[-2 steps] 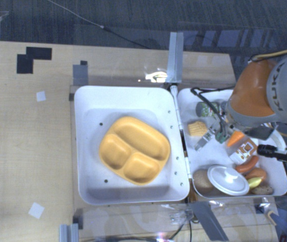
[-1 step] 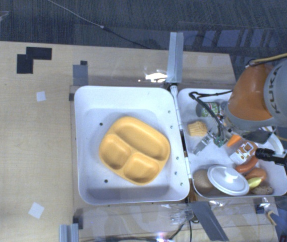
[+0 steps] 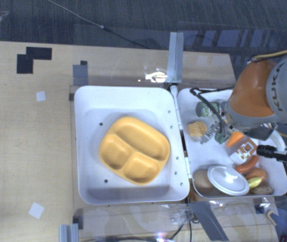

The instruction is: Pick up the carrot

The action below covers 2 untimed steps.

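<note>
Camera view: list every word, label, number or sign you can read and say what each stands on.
Nothing here reads as text.
Small carton in the right bin: orange and white print, too small and blurred to read.
Arm: dark marks on the grey casing at the frame edge, cut off, unreadable.
Bench: black blocks and pale squares, no letters.

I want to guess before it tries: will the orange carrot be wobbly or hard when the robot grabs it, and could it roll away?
The carrot looks like a smooth toy, so probably stiff, not floppy. Its rounded, tapered shape could let it roll or slip sideways if nudged. It lies in the right bin crowded by the arm and other play food, so neighbours may stop it rolling far.
</note>
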{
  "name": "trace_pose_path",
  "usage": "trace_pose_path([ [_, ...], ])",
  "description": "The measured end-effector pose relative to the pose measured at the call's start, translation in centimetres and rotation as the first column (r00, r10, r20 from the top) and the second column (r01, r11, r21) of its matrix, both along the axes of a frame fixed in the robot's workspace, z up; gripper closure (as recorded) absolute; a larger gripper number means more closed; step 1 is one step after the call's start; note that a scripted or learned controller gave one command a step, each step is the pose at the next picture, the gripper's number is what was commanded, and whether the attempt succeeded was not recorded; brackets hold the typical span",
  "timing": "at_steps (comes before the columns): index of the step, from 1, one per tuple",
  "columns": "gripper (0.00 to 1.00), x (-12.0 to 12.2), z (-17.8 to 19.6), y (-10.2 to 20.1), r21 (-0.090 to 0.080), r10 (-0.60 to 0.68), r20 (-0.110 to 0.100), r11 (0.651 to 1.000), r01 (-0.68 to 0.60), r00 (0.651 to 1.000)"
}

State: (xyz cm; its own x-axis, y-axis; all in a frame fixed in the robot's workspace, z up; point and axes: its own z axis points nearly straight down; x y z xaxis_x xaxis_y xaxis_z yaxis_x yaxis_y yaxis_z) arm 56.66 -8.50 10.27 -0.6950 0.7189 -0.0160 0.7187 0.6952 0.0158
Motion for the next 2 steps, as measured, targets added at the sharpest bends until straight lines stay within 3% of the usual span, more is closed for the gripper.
trace_pose_path([
  [1, 0.0, 0.0, 0.0, 0.0, 0.0, 0.0, -0.001, 1.0, 0.0, 1.0],
  [2, 0.0, 0.6, -1.4, -1.0, 0.006, -0.6, -0.016, 0.8, 0.6, 0.8],
])
